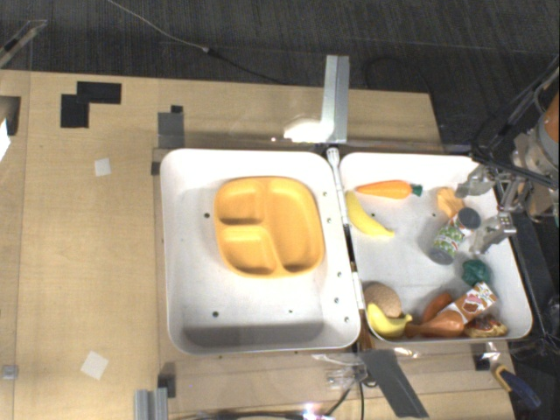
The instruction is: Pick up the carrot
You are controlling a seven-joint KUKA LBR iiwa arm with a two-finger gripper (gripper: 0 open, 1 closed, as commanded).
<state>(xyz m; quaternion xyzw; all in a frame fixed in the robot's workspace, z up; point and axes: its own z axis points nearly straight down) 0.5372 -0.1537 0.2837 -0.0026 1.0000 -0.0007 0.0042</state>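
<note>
Overhead slanted view of a pale wooden desk (79, 261) carrying two shallow white bins side by side. The left bin (188, 304) holds a yellow divided tray (265, 226) with three compartments, set roughly at its middle. The right bin (411, 278) holds the loose items. The carrot (383, 189), orange with a small green top pointing right, lies on its side near the bin's far edge, towards the wall shared with the left bin. Just in front of it, apart from it by a narrow gap, a yellow banana (367, 216) lies at a slant. Further right stand a small can (447, 239) with a green-and-white label and, beside the far right corner, a small orange-yellow item (449, 201). A dark green item (477, 271) lies near the right wall. Along the near edge sit a brown rounded item (382, 299), a second yellow banana-like piece (386, 323), an orange-red item (442, 315) and a printed packet (480, 303), crowded together. The tool (489, 206) enters from the right, over the bin's right edge, just beside the can and well apart from the carrot; its two fingers stand spread with nothing between them. A metal post (336, 99) rises behind the junction of the bins.
</note>
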